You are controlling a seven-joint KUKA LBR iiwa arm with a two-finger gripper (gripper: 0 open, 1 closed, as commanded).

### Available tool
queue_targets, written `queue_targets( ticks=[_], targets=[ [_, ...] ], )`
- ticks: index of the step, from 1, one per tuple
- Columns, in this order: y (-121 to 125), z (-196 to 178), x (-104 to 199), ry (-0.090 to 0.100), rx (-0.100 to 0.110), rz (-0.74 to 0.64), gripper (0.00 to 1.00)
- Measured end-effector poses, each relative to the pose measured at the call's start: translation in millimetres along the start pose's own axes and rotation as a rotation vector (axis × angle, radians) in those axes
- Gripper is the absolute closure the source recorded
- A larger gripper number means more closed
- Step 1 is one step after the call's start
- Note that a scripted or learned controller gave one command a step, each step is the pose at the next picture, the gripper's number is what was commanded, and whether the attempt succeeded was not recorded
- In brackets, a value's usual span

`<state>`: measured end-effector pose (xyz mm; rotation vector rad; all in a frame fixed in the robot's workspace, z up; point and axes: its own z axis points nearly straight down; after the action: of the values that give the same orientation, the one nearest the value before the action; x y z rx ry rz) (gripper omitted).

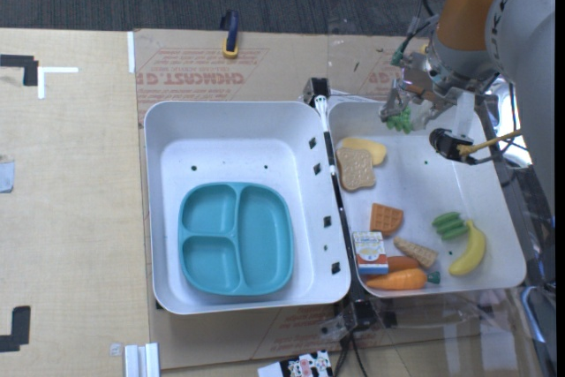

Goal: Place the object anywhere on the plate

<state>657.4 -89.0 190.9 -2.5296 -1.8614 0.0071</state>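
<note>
A teal plate (256, 234) with three compartments lies in the left white bin (168, 190), and nothing is on it. My gripper (402, 112) hangs over the far left corner of the right bin (494, 216), well to the right of the plate and beyond it. A small green toy food item (398, 121) shows between the fingertips, and the gripper is shut on it. The wrist hides the upper part of the fingers.
The right bin holds a bread slice (357, 168), a yellow piece (378, 151), a waffle (386, 217), a small carton (370, 252), a carrot (397, 280), a green vegetable (448, 225) and a banana (470, 250). A hinged wall (327, 190) separates the bins.
</note>
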Motion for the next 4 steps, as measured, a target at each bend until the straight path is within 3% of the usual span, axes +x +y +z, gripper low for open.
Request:
queue_targets(
  ticks=[1, 3, 4],
  targets=[
    [-60.1, -84.1, 55.0, 0.001, -0.001, 0.226, 1.0],
    [-196.0, 1.5, 111.0, -0.002, 0.004, 0.431, 1.0],
    [-240.2, -0.4, 179.2, 0.001, 0.001, 0.533, 1.0]
  ],
)
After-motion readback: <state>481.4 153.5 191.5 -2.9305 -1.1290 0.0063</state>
